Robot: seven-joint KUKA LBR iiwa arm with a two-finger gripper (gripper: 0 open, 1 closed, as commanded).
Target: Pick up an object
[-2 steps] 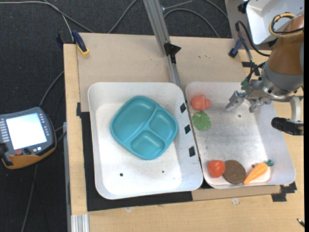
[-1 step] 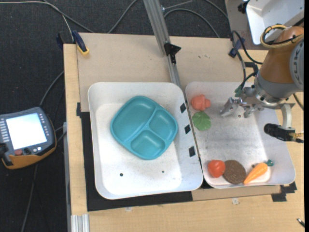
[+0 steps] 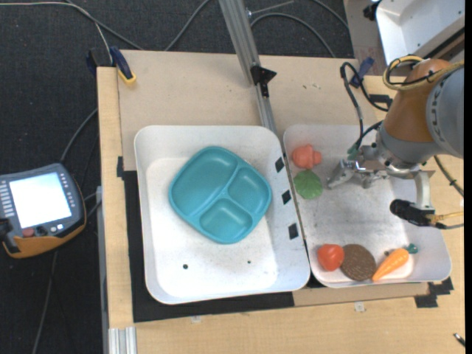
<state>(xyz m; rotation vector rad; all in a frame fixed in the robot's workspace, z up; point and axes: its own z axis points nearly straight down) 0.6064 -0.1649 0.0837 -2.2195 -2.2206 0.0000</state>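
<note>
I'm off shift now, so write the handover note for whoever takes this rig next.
Hand: over the right bin, at its upper part, beside the green ball. It holds nothing that I can see.
Right bin: orange-pink toy and green ball at the upper left; red tomato, brown disc and toy carrot along the near edge.
Left bin: teal divided plate.
Done: no object picked yet.
Left: grasp one and lift it; the green ball is probably nearest.
</note>
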